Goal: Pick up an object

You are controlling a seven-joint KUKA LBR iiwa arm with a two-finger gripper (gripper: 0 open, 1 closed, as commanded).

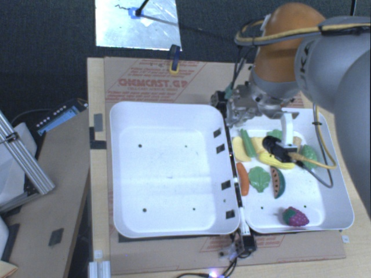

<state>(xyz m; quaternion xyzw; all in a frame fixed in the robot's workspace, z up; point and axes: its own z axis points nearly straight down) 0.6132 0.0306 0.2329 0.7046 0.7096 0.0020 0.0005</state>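
Your arm (333, 62) comes in from the right of the view, its broad grey link crossing above the far right corner of the right bin (346, 212). The orange band (287, 36) sits just above the wrist, which angles down and to the left. Your gripper (239, 113) hangs low at that bin's far left corner, close to its left rim.

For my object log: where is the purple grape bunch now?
In the camera view, the purple grape bunch lies in the right bin, near its front edge, alone, just below the watermelon slice.
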